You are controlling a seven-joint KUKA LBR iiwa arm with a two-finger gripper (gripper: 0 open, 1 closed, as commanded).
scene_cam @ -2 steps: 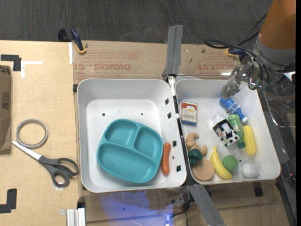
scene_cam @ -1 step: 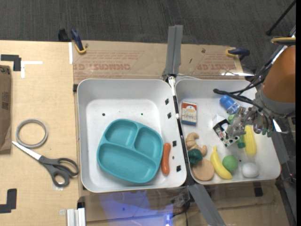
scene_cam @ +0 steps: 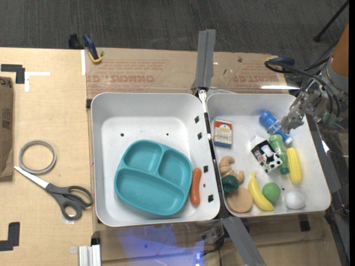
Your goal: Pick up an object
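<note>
Camera view. Two shallow white bins sit side by side at the centre of the frame. The left bin (scene_cam: 105, 148) holds a teal divided tray (scene_cam: 152, 177), lying flat in the bin's lower half. An orange sausage-shaped toy (scene_cam: 195, 186) lies just beside the tray's right edge, close to the wall shared with the other bin.

The right bin (scene_cam: 244, 101) holds a cluster of small objects. A small white and blue box (scene_cam: 223, 133) lies in its upper left part. A blue bottle-like object (scene_cam: 268, 120) lies in the upper right part. A black and white patterned object (scene_cam: 266, 155) sits near the middle, with a yellow corn toy (scene_cam: 294, 165) to its right. Along the lower edge lie a tan round piece (scene_cam: 240, 202), a banana (scene_cam: 258, 193), a green ball (scene_cam: 271, 192) and a white ball (scene_cam: 295, 199). A brown lumpy toy (scene_cam: 228, 168) lies at the lower left of the cluster.

The gripper (scene_cam: 292, 121) enters from the upper right of the frame and sits over the right bin, just beside the blue bottle-like object. Whether it is apart or together cannot be determined.

On the wooden bench at the left of the frame lie a tape roll (scene_cam: 37, 156) and scissors (scene_cam: 58, 192).
</note>
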